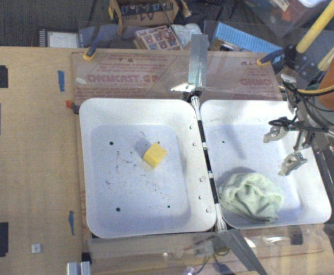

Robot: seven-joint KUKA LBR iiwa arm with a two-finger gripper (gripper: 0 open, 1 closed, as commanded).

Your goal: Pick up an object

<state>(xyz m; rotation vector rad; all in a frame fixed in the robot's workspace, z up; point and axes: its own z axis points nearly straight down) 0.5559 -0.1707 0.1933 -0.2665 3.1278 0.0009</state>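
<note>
Nothing picked up yet.
My end effector hangs spread and empty above the crumpled pale-green cloth; grasping remains.

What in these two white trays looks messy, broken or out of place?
Nothing looks broken or spilled. The small yellow block sits askew in the left white bin, whose floor shows dark scuffs and specks. The pale green crumpled cloth lies bunched in the right white bin, near its front edge. The open two-finger gripper hangs above that bin, holding nothing.
</note>
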